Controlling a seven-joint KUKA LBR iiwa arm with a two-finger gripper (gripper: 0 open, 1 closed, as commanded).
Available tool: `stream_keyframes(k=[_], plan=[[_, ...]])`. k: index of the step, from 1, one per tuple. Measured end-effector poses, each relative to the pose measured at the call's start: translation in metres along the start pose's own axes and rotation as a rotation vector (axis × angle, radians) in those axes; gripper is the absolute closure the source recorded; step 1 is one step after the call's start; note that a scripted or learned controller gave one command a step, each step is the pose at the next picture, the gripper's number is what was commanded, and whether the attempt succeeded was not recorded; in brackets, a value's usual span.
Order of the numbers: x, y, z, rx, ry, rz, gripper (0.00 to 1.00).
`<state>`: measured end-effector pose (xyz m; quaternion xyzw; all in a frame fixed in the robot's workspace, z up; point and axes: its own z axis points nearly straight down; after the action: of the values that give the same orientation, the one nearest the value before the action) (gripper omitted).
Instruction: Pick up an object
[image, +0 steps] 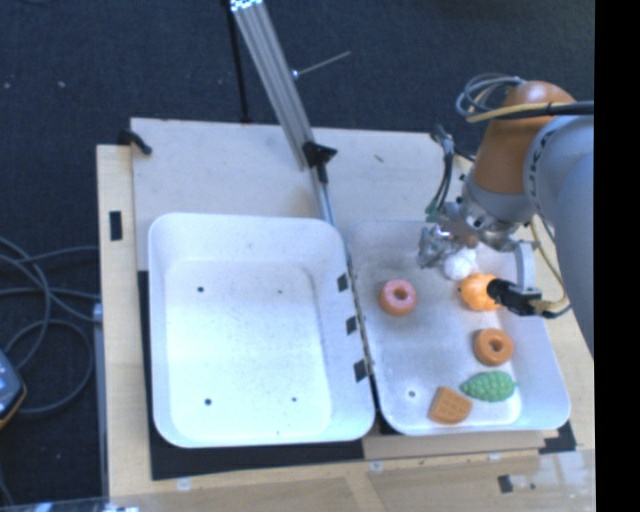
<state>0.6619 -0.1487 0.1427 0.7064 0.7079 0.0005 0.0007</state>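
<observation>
Here the grey arm with its orange band comes in from the right and reaches down into the far part of the right bin. Its tool sits low over the bin floor, right against a small white object; whether that object is actually held cannot be told from this angle. Just right of it lies an orange object, next to a black part of the wrist hardware. A pink ring rests near the bin's left wall, well apart from the tool. Nearer the camera lie a brown ring, a green leafy piece and an orange wedge, the last two just beside each other. The left bin stands on the table alongside.
</observation>
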Motion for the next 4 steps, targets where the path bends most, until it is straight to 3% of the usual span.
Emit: stream_keyframes(k=[1, 2, 3, 4], plan=[[0.048, 0.019, 0.044, 0.005, 0.001, -0.001, 1.00], [0.102, -0.026, -0.064, -0.010, 0.002, -0.002, 1.00], [0.150, -0.049, -0.148, -0.006, 0.002, -0.001, 1.00], [0.136, -0.008, -0.118, 0.004, -0.001, 0.004, 1.00]])
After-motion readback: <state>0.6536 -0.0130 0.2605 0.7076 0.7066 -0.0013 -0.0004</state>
